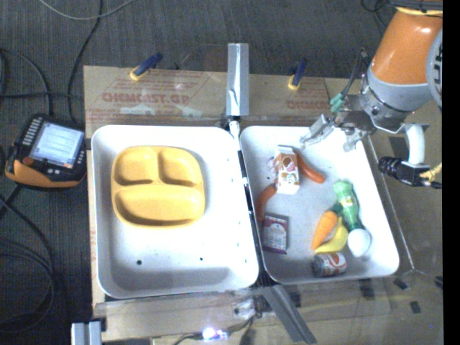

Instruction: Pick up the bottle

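arm: grey KUKA arm with orange band (406, 45) comes in from the top right, wrist over the far right corner of the right bin
claw: two-finger metal claw (332, 130) hangs over the far edge of the right bin, fingers spread apart, nothing between them
bottle: small green plastic bottle (346, 201) lies inside the right bin, near its right wall, roughly mid-depth, top end pointing toward the far side
bottle vs claw: bottle sits nearer the camera than the claw and slightly right of it, apart, no contact
right bin: shallow white plastic bin (381, 192) on the table, holds all the small items
next to bottle: orange plastic carrot (325, 228) just left of the bottle's lower end; yellow banana-shaped toy (333, 241) below, close to it; white round egg-like ball (359, 242) right under the bottle, looks touching
other items: small white-and-orange carton (287, 171) upright-ish in the far middle; orange-red sausage-shaped toy (310, 169) just right of the carton; dark red flat packet (275, 233) near the left wall; red-and-silver can (330, 264) on its side at the near edge
left bin: shallow white plastic bin (108, 257) beside the right one, holds a yellow divided plastic tray (159, 185)
table: brown cardboard-covered table (162, 95) under both bins
off table: handheld pendant with lit screen (49, 149) on the floor at left
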{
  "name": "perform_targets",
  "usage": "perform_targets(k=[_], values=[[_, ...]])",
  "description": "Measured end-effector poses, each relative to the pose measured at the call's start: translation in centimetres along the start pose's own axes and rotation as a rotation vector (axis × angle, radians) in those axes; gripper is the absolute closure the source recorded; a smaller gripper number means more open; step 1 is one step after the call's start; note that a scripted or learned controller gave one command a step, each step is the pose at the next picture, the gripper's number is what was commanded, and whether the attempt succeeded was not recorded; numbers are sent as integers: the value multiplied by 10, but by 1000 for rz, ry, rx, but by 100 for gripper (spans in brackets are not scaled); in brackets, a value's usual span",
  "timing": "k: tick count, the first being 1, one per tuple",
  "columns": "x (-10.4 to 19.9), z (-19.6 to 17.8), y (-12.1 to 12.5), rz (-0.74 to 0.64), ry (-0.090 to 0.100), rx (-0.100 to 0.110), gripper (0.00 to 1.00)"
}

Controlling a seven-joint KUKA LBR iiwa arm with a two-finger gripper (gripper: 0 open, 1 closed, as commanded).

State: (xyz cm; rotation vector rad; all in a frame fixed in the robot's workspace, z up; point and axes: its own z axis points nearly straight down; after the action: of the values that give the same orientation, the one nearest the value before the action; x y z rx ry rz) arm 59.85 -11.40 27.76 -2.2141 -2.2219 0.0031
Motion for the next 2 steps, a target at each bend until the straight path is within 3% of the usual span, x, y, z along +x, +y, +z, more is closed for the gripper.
perform_targets(k=[1, 2], values=[[-88, 100, -20, -59, -2, 1, 0], [-99, 180, -39, -62, 6, -6, 0]])
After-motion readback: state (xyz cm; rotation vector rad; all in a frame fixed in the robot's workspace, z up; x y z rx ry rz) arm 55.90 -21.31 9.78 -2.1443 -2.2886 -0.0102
